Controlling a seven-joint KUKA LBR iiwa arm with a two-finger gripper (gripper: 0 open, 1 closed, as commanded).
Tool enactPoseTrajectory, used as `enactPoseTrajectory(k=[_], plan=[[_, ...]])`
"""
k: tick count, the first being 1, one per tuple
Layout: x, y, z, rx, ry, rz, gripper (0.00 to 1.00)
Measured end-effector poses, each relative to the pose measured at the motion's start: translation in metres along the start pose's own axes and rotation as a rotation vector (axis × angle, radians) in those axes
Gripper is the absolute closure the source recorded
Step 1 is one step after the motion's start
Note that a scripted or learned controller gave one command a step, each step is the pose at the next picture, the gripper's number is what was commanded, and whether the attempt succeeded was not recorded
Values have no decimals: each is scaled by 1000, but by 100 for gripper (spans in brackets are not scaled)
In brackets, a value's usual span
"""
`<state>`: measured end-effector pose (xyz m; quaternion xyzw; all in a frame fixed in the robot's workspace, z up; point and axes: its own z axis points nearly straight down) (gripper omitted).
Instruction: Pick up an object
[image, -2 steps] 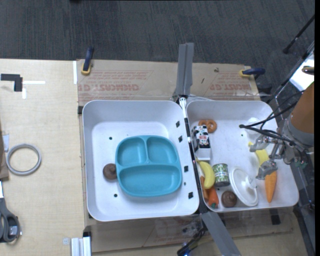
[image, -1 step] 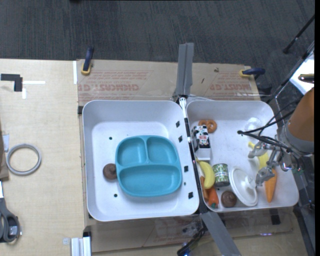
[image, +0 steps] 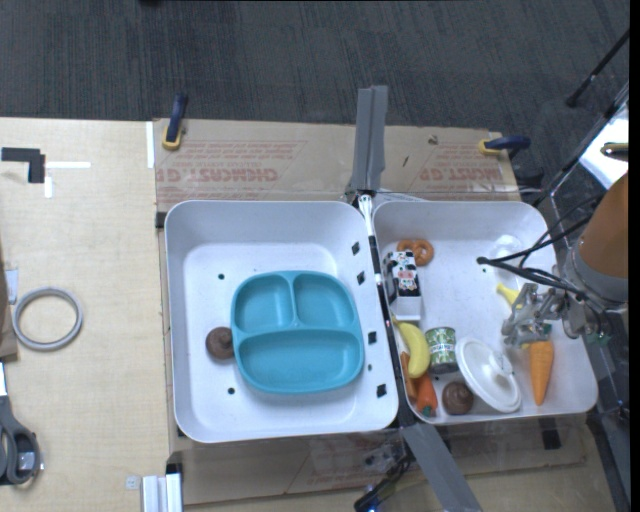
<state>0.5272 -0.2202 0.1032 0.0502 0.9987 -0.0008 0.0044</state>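
Now at approach step: my gripper (image: 522, 325) low in right bin (image: 470, 222), just above carrot (image: 540, 370), beside white lid (image: 489, 375). Cannot tell jaw gap, metal blurs together. Nothing held that I can see. Next, judged: centre over carrot, descend, close.

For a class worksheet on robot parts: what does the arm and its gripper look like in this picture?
The arm enters from the right edge, showing an orange band above a grey wrist. Thin black cables loop from it over the right-hand bin. The gripper is bare silvery metal, small and angular, with a blocky grey body behind it.
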Motion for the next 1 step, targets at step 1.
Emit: enactPoseTrajectory(k=[1], plan=[[0,0,0,0,0,0,0]])
